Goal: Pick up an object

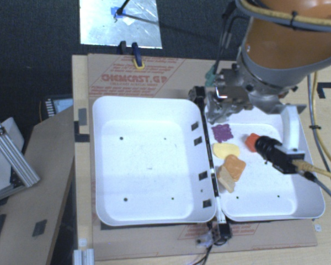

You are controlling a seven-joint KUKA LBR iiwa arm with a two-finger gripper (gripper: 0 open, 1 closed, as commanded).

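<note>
**A:** From the left: the left bin (143,164), then the right bin (265,200). Every candidate sits in the right one, bunched around the yellow piece (226,149) close to its left wall.

**B:** What's around that yellow one?

**A:** The purple piece (222,131) is just behind it. The orange-and-tan chunk (232,171) is just in front, touching it or nearly, I can't tell which. The red-orange piece (252,141) lies off to its right, apart from it.

**B:** How would they handle?

**A:** They're all small and toy-like. I'd judge them light and not fragile, maybe foam or soft plastic, so a gentle squeeze should do. The yellow piece lies flat and low, so it offers little side to pinch; I'd take it across its narrow width. The chunk in front of it stands taller and offers better side faces, though the wall crowds it on the left.

**B:** And the tool?

**A:** The tool (218,108) hangs behind the yellow piece, above the purple one's far edge. The wrist hides its business end, so I cannot tell whether it is spread or pressed together. I see nothing held in it, and no contact with any piece that I can make out.
</note>
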